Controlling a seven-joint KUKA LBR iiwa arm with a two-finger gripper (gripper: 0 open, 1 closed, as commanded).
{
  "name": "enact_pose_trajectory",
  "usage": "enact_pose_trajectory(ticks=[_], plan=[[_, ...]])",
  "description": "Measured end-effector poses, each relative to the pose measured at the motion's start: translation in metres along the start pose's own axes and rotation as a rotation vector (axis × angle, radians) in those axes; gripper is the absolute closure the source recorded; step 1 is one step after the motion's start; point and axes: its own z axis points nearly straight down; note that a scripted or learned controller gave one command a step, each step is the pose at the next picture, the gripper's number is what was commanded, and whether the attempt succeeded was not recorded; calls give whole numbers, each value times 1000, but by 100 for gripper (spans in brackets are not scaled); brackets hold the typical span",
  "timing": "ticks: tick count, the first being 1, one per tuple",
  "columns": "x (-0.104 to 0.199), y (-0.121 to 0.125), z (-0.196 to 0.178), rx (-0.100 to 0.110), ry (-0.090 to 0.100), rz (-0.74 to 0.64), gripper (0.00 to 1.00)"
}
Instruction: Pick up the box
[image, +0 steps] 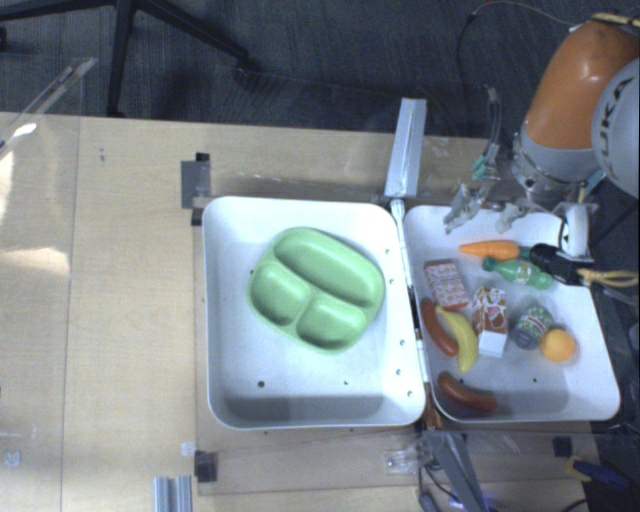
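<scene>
Gripper (478, 203): over right white bin's (600, 395) far-left corner; open or shut, cannot tell.
Box: small red-and-white carton (489, 320), mid-bin, beside yellow banana (459, 335).
Left bin: green sectioned plate (316, 287).

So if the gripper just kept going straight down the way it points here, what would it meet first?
Probably bare floor at the back left corner of the right bin. The gripper hangs over that corner; the carrot lies just nearer the camera. Depth is hard to judge.

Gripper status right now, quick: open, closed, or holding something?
Gripper: above the right bin's far edge, nothing between its fingers; open or closed cannot be told.
</scene>
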Motion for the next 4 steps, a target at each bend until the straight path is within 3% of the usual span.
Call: enact_pose_trajectory(ticks=[1, 2, 3, 4], plan=[[2, 2, -12, -5, 1, -5, 100], [52, -35, 43, 2, 0, 346, 100], [125, -118, 43, 3, 1, 551, 100], [179, -143, 43, 4, 1, 660, 100]])
